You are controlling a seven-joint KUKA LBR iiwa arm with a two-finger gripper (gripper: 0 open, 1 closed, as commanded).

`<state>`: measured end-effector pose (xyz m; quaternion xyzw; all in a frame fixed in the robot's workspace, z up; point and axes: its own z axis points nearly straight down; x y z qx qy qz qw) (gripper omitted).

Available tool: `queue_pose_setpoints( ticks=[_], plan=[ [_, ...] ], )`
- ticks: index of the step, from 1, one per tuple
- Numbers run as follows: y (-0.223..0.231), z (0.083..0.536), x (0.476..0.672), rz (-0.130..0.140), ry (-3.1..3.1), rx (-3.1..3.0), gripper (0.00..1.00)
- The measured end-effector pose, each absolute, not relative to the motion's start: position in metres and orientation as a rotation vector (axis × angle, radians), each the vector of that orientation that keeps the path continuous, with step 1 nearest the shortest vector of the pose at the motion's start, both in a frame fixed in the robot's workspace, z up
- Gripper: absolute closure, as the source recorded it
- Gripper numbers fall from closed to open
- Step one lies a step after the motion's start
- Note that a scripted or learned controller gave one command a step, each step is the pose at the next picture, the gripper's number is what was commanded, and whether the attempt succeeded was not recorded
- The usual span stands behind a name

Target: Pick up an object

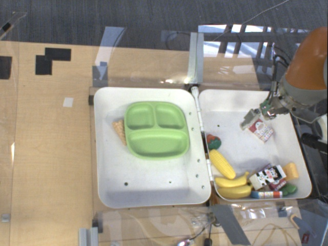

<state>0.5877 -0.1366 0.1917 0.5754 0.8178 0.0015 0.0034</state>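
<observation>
Grey metal claw (258, 115), grip state unclear, hovers beside a flat red-and-white packet (262, 131).

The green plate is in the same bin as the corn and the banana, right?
Not quite. The camera view shows the green plate in the left bin, while the corn and the banana lie in the right bin.

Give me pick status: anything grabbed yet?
Done: the arm's gripper has reached into the right bin. In hand: it sits by a small red-and-white packet; a grasp can't be confirmed. Left: secure and lift it. Corn and banana lie untouched.
</observation>
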Motion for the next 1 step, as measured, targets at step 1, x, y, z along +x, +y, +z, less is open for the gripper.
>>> queue_pose_setpoints(
  ticks=[1],
  plan=[
    [-0.1896, 0.1014, 0.6080, 0.015, 2.320, 2.093, 0.00]
  ],
)
